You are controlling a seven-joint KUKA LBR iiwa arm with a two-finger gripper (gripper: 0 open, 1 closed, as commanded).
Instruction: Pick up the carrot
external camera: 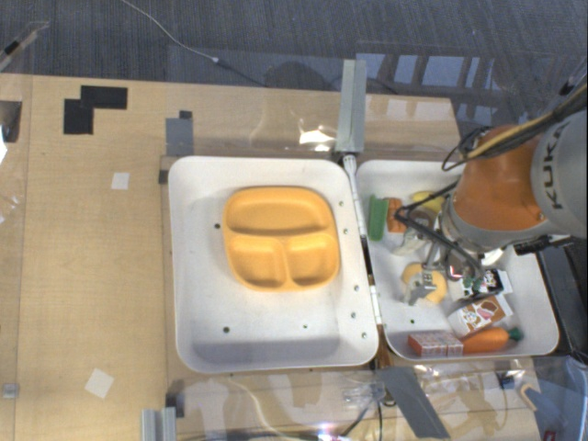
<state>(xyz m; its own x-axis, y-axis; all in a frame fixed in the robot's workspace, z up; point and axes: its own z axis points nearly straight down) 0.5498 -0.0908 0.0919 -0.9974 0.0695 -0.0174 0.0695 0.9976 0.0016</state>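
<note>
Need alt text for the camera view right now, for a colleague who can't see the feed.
The grey and orange arm reaches over the right bin, its gripper low among small items, away from the carrot lying at the bin's near edge beside a red box. The left bin holds a yellow divided tray.

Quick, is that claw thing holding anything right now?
Tool: open, holding nothing, low over the right bin; the carrot lies apart from it.

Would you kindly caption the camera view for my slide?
KUKA arm's tool hovers over the right bin, carrot lying at its near edge; yellow tray in left bin.
</note>
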